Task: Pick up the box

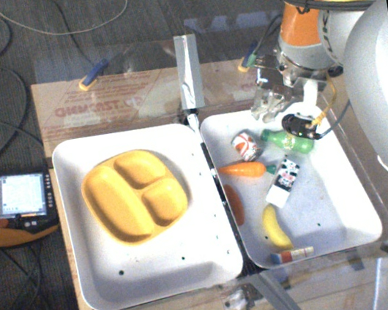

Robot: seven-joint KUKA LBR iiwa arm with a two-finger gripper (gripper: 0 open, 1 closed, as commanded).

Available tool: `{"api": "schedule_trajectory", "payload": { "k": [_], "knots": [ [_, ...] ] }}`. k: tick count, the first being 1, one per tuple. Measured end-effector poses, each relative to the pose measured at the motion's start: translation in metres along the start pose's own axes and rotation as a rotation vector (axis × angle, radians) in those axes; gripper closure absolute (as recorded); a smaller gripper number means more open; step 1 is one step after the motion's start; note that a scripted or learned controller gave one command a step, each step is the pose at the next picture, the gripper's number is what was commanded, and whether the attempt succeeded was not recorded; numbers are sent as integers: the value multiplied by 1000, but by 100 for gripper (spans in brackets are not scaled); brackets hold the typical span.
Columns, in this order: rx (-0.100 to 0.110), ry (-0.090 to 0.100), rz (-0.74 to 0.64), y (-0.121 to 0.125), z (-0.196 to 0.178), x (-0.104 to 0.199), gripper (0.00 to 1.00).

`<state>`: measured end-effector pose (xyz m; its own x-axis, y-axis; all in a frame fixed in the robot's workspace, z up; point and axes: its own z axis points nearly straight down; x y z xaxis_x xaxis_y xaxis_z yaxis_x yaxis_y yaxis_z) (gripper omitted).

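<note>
Overhead, two white bins (pixel 90 280) rest on cardboard-topped bench (pixel 117 101); gripper (pixel 269 106) fingers' state unclear.

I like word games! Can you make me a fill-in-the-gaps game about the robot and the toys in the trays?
1. The yellow plate lies in the ____ bin.
2. The box with black and white patches lies between the carrot and the ____ bottle.
3. The banana lies in the same bin as the ____ carrot.
4. The robot's hand hangs over the right bin's ____ edge.

Missing words: left; green; orange; far
</note>
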<state>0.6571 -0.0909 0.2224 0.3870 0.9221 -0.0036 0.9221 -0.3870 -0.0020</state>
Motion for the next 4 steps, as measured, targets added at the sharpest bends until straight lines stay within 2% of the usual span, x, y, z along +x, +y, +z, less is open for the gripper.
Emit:
{"api": "schedule_trajectory", "payload": {
  "k": [1, 4],
  "knots": [
    [-1, -2, 383, -9, -97, 51, 100],
    [3, -21, 379, -7, -119, 50, 100]
  ]
}}
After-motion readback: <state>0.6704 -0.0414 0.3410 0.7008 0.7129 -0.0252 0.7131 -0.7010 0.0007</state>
